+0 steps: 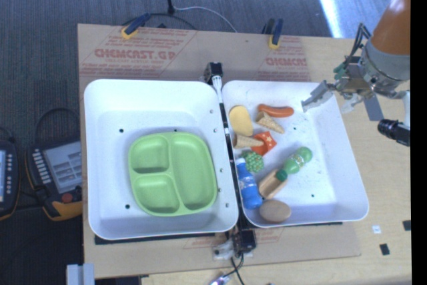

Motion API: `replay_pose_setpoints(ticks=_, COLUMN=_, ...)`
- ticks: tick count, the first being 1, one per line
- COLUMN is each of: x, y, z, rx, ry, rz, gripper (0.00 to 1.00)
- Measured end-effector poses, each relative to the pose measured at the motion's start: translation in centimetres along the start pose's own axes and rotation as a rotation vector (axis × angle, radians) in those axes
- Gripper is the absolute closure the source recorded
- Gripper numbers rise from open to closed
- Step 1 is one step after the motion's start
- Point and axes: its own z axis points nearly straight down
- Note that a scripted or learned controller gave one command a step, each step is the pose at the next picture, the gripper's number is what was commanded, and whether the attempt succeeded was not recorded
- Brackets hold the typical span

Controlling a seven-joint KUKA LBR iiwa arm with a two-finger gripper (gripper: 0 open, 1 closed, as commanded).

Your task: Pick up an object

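- The end effector (319, 97), a grey metal two-finger tool, hangs over the upper right corner of the right shallow white plastic bin (347, 163); one slim finger (315, 99) points left toward the toys, and I cannot tell how far the fingers are parted. Nothing shows between them.
- The grey arm with its glossy orange band (395, 17) enters from the right, above the bin's far rim.
- The objects to pick lie clustered in the left half of the right bin: a smooth orange-red toy sausage (276, 111), a tan cone-shaped piece (270, 122) touching it, a rounded yellow toy (241, 121) just beside the dividing wall, a small red-orange piece (265, 142), and a bumpy green toy (253, 161).
- Lower down lie a blue plastic toy (249, 191), a green-and-tan stick-shaped toy (285, 171) lying at a slant, and a smooth brown oval toy (274, 211) near the front rim.
- The toys crowd each other, several touching; the right half of this bin's floor is bare white.
- The left white bin (107, 143) holds a matte green three-compartment plastic tray (173, 173), set toward its right wall.
- Both bins sit on a brown cardboard sheet (133, 53) held by yellow-handled clamps (135, 25) at the far edge of the bench (390, 210).
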Motion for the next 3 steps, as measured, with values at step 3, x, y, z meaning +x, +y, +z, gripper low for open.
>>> replay_pose_setpoints(ticks=3, x=8.0, y=7.3, z=15.5, rx=-0.004, ry=-0.005, rz=-0.274, gripper=0.0)
